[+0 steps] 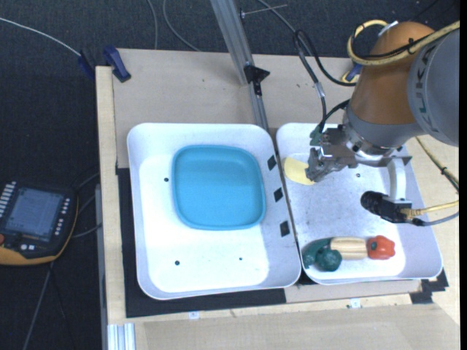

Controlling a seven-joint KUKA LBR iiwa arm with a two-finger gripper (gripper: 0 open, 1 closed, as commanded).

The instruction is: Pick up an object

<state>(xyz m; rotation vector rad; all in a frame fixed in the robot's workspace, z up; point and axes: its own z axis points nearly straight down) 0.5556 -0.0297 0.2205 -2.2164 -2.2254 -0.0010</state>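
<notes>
In the right bin [419, 228] my gripper [317, 172] hangs over the upper left corner, right beside a flat pale yellow object [294, 170] that peeks out at its left. Along that bin's front edge lie a dark green round object [322, 257], a tan cylinder [349, 248] and a red tomato-like object [379, 247] in a row. The left bin [149, 217] holds a blue square plate [218, 187].
A slanted metal pole [237, 39] rises behind the bins. Cables run across the dark floor, and a teach pendant [33, 221] lies at the far left. Bare bin floor shows in the middle of the right bin.
</notes>
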